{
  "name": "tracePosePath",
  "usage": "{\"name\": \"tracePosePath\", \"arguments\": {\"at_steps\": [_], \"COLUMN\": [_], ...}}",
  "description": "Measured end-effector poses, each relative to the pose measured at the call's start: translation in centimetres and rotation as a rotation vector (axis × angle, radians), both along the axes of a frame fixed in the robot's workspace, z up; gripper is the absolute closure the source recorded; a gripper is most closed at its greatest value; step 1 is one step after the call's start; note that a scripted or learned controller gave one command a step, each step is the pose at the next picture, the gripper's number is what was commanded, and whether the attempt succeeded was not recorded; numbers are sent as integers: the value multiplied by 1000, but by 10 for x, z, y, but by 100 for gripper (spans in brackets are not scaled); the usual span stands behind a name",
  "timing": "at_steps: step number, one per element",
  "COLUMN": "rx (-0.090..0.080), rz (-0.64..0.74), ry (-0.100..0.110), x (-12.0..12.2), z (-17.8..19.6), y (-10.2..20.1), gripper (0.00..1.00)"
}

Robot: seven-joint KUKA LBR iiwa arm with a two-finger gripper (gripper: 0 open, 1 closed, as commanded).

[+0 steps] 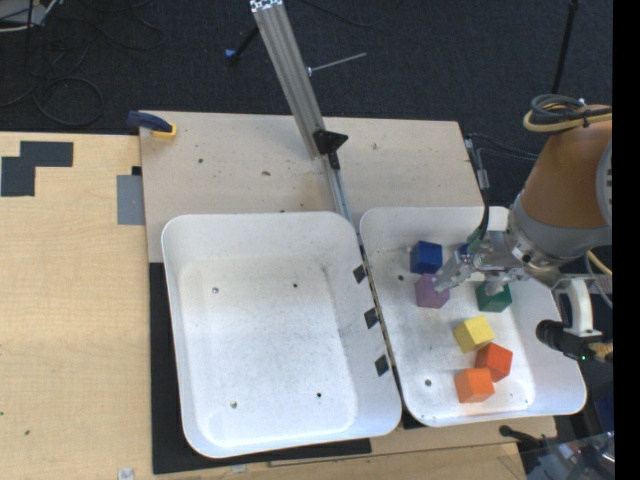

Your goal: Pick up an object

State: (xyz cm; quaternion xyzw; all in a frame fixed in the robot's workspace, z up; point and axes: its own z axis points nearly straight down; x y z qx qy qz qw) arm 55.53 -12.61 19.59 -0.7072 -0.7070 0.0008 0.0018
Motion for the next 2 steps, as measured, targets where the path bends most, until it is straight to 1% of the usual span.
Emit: {"name": "tracePosePath", "arguments": {"at_steps": [1, 2], "rx": [0, 0], "rz": [-2, -1], "ry": [-1, 4], "x": [0, 4], "z": [0, -45], "y": [-1, -1], "gripper": [0, 0]}}
